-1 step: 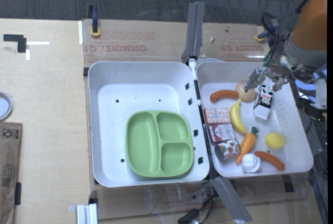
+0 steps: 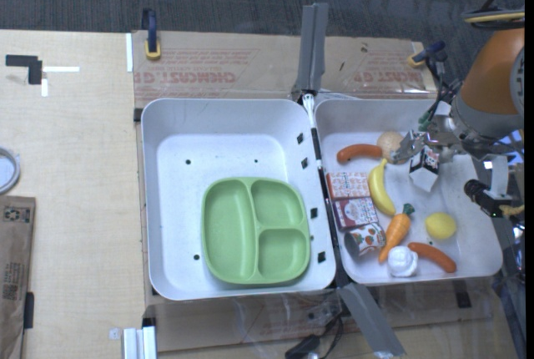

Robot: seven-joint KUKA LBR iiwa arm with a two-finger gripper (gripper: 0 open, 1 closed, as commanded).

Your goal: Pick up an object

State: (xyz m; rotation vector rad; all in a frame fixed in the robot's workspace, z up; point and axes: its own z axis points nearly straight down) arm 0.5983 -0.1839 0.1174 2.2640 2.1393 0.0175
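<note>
My gripper (image 2: 425,150) hangs over the back right part of the right bin (image 2: 476,270), under the grey arm with the orange band (image 2: 494,73). A small white carton with a dark label (image 2: 425,169) sits between its fingers, and the gripper is shut on it. The carton is tilted and casts a shadow on the bin floor just below it. Loose in the same bin lie a banana (image 2: 381,187), a carrot (image 2: 395,234), a lemon (image 2: 440,225), two red sausages (image 2: 359,152) (image 2: 432,256) and a beige ball (image 2: 390,140).
A green divided plate (image 2: 254,230) lies in the left bin (image 2: 167,182). In the right bin's left side are two small printed boxes (image 2: 350,197), a red can (image 2: 363,241) and a white garlic-like piece (image 2: 402,262). A grey divider post (image 2: 313,48) stands between the bins.
</note>
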